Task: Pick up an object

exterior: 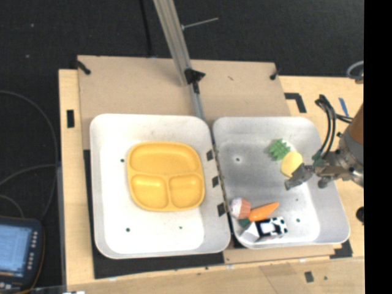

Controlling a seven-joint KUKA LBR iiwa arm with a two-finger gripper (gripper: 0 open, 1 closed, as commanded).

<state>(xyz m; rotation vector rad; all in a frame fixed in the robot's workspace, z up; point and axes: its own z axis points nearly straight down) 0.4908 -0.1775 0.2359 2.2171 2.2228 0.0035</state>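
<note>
Yellow toy: a yellow lump (pixel 292 162) with a green leafy piece (pixel 278 148) touching its far-left side, lying in the right bin, toward that bin's far right.
Carrot: an orange carrot-shaped toy (pixel 264 211) lying on its side near the right bin's near edge, pointing right and slightly far.
Pink and white toy: a small rounded piece (pixel 239 207) just left of the carrot, touching or almost touching its thick end, close to the bin's left wall.
Black and white item: a patterned block (pixel 271 227) just near of the carrot, with a green bit (pixel 248 231) at its left, in the near-left corner region of the right bin.
Tool: the tool (pixel 299 177) sits low over the right bin, just near and right of the yellow toy; a dark finger (pixel 299 177) points left toward the toy. Whether the fingers are apart or together I cannot tell, and nothing is visibly between them.
Arm: it (pixel 349 158) enters from the right edge, with dark cables looping on its far side.
Right bin: a shallow white bin (pixel 327 216), greyish and scuffed in the middle.
Left bin: a white bin (pixel 110 219) touching the right one along the centre line.
Tray: a yellow three-compartment tray (pixel 165 175) lying flat in the middle of the left bin.
Tabletop: a tan tabletop (pixel 135 84) under both bins, with a metal pole (pixel 174 32) rising slantwise from its far side.
Screen: a small lit screen (pixel 17 250) at the near left, off the tabletop.
</note>
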